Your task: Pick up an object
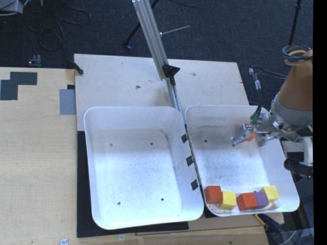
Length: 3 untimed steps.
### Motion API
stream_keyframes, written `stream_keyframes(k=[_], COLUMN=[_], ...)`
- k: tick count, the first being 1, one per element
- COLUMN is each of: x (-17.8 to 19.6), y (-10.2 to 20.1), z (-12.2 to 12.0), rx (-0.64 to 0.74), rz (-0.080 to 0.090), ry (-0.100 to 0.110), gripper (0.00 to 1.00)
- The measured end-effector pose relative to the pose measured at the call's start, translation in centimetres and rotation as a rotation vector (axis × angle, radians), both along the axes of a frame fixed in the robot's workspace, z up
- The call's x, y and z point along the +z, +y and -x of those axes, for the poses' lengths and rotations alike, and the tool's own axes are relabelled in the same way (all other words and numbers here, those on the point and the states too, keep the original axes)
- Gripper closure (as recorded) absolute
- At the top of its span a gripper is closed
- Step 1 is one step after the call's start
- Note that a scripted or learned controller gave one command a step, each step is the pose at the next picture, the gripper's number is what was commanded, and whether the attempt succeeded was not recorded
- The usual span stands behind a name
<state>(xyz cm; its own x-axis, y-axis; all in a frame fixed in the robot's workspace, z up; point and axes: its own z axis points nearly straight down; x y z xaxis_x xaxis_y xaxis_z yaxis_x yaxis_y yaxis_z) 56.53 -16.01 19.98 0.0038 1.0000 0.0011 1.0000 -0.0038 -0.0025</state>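
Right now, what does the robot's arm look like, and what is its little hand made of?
The arm is grey with a big rounded orange band above the wrist. Its gripper is small, silvery metal with thin fingers and a tiny red-orange spot near it. A dark cable runs alongside.

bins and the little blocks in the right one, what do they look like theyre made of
Bins: likely moulded plastic, matt white, with rounded corners and a rolled rim; dark specks suggest wear. Blocks: solid-coloured cubes in red, yellow, orange and purple, dull with no shine, so foam, painted wood or plastic; the look leaves it open.
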Motion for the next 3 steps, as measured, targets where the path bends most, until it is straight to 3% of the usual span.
stream_keyframes(k=[1, 2, 3], x=[4.1, -5.1, -11.2], y=[-0.3, -4.6, -4.8], z=[-0.2, -2.1, -9.4], rx=[0.003, 0.001, 0.008], rz=[0.001, 0.000, 0.002], ry=[-0.004, 0.007, -0.004], gripper=[0.00, 0.00, 0.00])
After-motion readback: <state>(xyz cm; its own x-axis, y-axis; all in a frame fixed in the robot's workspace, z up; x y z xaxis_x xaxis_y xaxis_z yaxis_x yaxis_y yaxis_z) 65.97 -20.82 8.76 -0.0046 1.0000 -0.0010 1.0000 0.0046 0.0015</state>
